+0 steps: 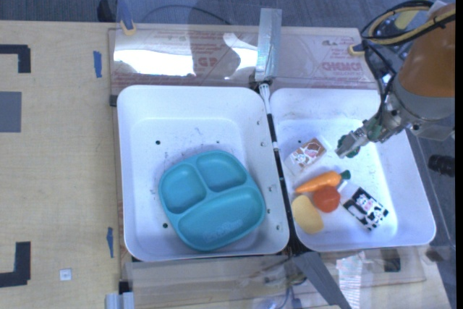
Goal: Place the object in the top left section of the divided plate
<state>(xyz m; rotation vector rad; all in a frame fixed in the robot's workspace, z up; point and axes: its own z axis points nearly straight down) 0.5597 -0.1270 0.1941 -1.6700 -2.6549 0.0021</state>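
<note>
while gripper [349, 146] hovers, carrot [319, 181] lower left

On my feed the wooden bench [58, 155] carries two white bins, the left bin [130, 155] and the right bin [318, 112], touching along their shared edge. Behind both, along the bench's far edge, I see a clear plastic sheet [181, 54] catching glare, with an upright metal strip [268, 43] above the seam. In the right bin an orange carrot [318, 182] lies near the left edge, touching a red tomato [327, 200] just below it. A yellow fruit [307, 214] sits by the near left corner. A black-and-white carton [366, 208] lies tilted towards the near edge. Blue tape [97, 63] marks the bench left of the bins.
</note>
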